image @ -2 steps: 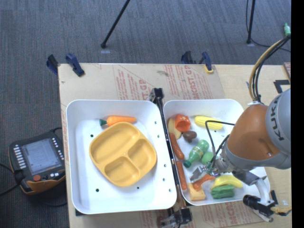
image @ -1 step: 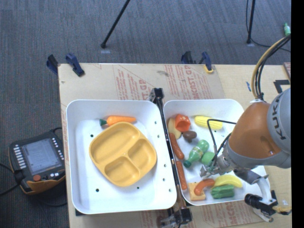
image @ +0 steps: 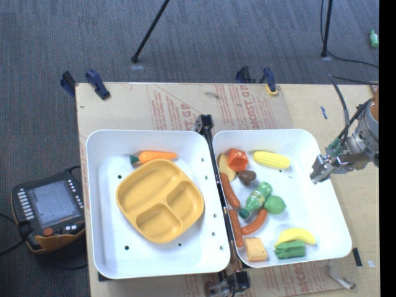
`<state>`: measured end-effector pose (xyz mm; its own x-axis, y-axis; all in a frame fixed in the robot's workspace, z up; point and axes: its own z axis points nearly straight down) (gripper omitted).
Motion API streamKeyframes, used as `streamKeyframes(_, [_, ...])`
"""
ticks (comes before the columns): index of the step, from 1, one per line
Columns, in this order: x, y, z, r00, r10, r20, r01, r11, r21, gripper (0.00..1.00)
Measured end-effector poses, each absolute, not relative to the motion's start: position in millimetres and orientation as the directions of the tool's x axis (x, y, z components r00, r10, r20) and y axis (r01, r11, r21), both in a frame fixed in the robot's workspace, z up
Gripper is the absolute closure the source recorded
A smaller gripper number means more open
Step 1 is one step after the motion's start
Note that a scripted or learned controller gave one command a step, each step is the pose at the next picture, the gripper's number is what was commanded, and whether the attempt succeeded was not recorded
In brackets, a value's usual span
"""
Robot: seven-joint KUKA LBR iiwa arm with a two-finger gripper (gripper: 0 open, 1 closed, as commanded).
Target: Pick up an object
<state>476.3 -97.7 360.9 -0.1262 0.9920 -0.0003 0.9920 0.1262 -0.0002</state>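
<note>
Surface (image: 291, 107) carries red print, mirrored, not legible. Two white bins: left bin (image: 105, 166) with one yellow divided plate (image: 159, 200) and one carrot (image: 154, 156); right bin (image: 322, 209) with one corn cob (image: 271, 159), one banana (image: 296, 235), one green bottle (image: 257, 198), sausages, other toy food. Arm enters from right, end effector (image: 322, 169) over the right bin's right rim, nothing visibly pinched; finger spread unclear.

Robot lab, clamped bench (image: 297, 107), teach pendant (image: 48, 210), tripod legs (image: 153, 25)

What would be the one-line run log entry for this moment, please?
phase: approach | gripper: above right bin right edge, nothing visibly held | toys: in right bin | yellow tray, carrot: left bin
</note>
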Motion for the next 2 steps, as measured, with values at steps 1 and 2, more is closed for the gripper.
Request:
streamKeyframes(1, [476.6, -97.2, 369.7, -0.13, 0.992, 0.0, 0.992, 0.13, -0.004, 1.0])
streamKeyframes(2, [477.1, -96.7, 379.1, -0.133, 0.991, 0.001, 0.991, 0.133, -0.006, 1.0])
